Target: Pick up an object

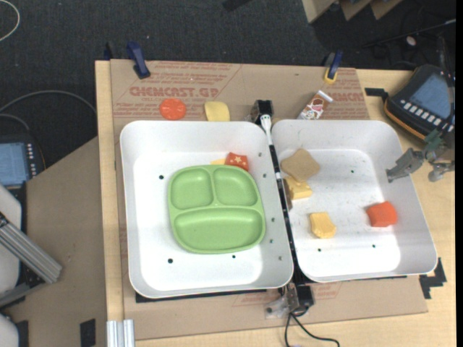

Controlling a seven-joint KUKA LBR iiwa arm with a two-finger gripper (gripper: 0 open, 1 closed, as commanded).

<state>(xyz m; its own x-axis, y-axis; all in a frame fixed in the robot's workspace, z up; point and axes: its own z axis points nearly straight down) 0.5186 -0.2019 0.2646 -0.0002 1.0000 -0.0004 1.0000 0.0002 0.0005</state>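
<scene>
The right bin (405, 259) holds an orange-red block (381, 214), a yellow block (323, 225), a smaller yellow piece (298, 190) and a tan, bread-like slice (300, 165). In the left bin (145, 266) lies a green divided plate (215, 208), with a red piece bearing a yellow star (236, 160) at its far rim. My gripper (419, 170) hangs over the right bin's far right edge, above and to the right of the orange-red block. Its two grey fingers stand apart, open, with nothing between them.
On the cardboard behind the bins lie an orange disc (173, 108), a pale yellow item (216, 111), a black object (262, 109) and a small packet (315, 105). Blue clamps (137, 60) (332, 65) hold the board's far edge. A handheld pendant (427, 103) sits at the right.
</scene>
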